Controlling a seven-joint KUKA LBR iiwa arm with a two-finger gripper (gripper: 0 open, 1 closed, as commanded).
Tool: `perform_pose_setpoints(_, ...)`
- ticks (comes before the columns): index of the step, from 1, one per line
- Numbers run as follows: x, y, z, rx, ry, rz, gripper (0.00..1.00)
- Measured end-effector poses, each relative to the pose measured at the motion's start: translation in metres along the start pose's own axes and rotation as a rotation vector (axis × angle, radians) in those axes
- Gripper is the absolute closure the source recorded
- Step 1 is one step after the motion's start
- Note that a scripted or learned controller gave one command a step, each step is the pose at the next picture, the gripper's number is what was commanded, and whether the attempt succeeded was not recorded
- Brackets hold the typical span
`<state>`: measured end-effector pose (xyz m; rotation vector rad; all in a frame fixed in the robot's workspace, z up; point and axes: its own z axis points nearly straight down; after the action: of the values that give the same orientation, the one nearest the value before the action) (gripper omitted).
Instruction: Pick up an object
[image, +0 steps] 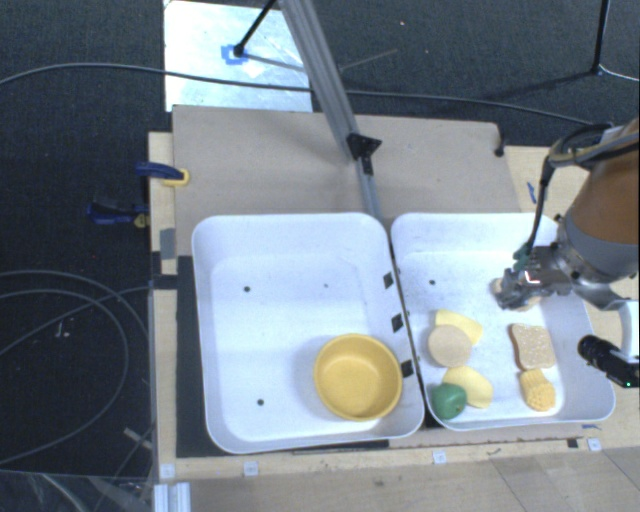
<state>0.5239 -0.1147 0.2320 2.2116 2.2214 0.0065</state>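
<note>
My gripper (512, 291) hangs over the right bin (470, 238), near its right side, just above a slice of toast (532, 346). Below the toast lies an orange waffle-like piece (538, 390). Left of these sit a round tan disc (449, 346) overlapping a yellow wedge (462, 324), then a yellow piece (472, 384) and a green piece (449, 401) at the bin's front left corner. Nothing shows between the gripper and the bin floor.
The left bin (270, 260) holds a yellow bowl (357, 375) near its front right. A slanted grey pole (330, 90) crosses the board behind the bins. Blue and yellow clamps (140, 195) sit at the bench's left edge. Cables lie on the dark floor.
</note>
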Motion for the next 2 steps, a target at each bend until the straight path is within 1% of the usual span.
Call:
perform_pose_setpoints(1,0.000,0.002,-0.049,0.000,0.000,-0.001,1.00)
perform_pose_setpoints(2,0.049,0.025,-0.032,0.005,0.002,-0.005,1.00)
